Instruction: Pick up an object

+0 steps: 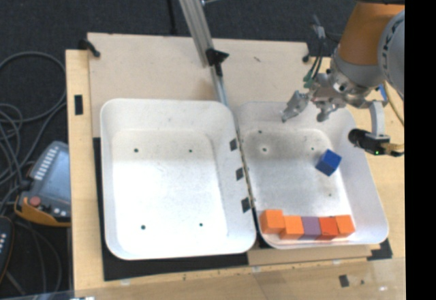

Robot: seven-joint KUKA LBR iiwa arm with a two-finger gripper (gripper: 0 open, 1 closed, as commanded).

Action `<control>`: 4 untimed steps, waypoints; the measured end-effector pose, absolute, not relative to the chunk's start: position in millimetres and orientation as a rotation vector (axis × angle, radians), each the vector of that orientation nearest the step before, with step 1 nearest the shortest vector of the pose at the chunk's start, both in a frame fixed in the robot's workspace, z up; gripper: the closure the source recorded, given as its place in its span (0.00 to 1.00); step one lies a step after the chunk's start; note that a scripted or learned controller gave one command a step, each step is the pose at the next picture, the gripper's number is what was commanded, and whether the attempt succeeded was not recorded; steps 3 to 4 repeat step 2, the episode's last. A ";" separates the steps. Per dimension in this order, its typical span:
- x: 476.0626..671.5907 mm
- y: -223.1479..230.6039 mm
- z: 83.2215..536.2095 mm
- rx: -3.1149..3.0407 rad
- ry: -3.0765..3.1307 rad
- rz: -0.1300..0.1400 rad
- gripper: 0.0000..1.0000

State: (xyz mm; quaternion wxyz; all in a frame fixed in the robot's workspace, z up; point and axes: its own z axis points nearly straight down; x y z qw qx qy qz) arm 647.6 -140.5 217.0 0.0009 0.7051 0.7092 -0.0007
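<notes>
Gripper (310, 109) hangs over back of right bin (364, 176), fingers spread apart w/ nothing btwn them. Blue cube (328, 162), small and tilted, sits alone mid-right in that bin. Row of orange blocks (283, 222) + one purple block (310, 226) along front wall.

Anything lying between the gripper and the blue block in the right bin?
No: in the camera view, bare white floor of the right bin lies between the gripper and the blue block.

Blue cube (328, 162) (tilted); right bin (361, 186)
</notes>
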 end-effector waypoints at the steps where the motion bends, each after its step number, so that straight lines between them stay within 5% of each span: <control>1: 665.7 -95.1 178.3 2.216 2.229 -0.001 0.00; 2: 678.5 -171.6 92.5 2.226 2.216 -0.008 0.00; 4: 678.5 -171.6 92.5 2.226 2.216 -0.008 0.00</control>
